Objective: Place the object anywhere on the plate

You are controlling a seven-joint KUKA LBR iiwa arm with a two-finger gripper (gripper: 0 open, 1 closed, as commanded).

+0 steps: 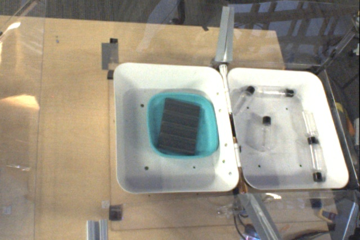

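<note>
The dark ribbed block (179, 126) is sitting flat on the teal plate (209, 140) in the left bin (128, 137), pretty much centered and tilted a bit. The right bin (332, 121) is holding a few clear tubes (269, 90) with black caps.

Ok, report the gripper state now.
Gripper: no state to report from the camera view; the dark block already lies on the teal plate.
</note>
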